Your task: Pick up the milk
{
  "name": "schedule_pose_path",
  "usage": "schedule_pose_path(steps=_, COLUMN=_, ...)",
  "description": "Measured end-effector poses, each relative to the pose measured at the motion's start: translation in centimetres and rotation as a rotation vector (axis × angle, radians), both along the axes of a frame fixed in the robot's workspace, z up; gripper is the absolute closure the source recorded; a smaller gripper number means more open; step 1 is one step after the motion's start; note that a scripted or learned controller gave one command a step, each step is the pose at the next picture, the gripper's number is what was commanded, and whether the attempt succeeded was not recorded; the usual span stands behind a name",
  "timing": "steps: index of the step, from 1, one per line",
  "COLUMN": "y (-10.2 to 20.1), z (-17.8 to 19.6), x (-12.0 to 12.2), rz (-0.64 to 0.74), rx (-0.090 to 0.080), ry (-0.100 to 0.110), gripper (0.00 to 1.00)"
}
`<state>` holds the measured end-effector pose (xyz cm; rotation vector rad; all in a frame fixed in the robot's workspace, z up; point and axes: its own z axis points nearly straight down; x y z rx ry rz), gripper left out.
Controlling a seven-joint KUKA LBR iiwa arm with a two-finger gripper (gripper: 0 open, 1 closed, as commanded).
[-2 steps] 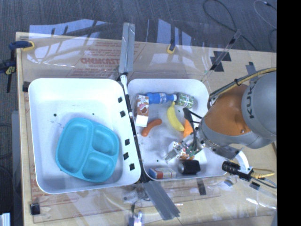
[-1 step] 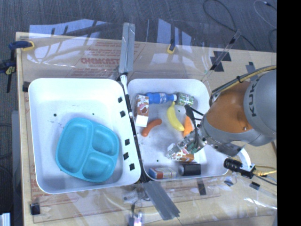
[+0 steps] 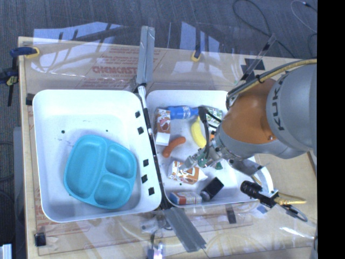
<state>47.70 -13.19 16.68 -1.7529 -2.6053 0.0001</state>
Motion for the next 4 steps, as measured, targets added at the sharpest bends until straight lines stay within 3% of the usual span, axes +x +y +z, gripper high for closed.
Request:
schedule_pose_path(steps=1, y=0.1, z=-1.7, x=2.8, rz=-0.168, rx=-0.001, ry=0.001, gripper=1.0)
schedule_pose_path(steps=2, y=0.1, z=-1.7, x=2.8, rz=-0.168, rx=-0.001, ry=0.001, gripper=0.0)
schedule_pose_path(steps=3, y=-1.5, z=-7.4, x=0.1, rz=0.027, rx=-0.001, ry=-0.004, gripper=0.0)
schedule_pose_path(steps=4, y=-1.6, z=-6.4, x=0.1, rz=0.03, rx=-0.003, ry=-0.004, gripper=1.0)
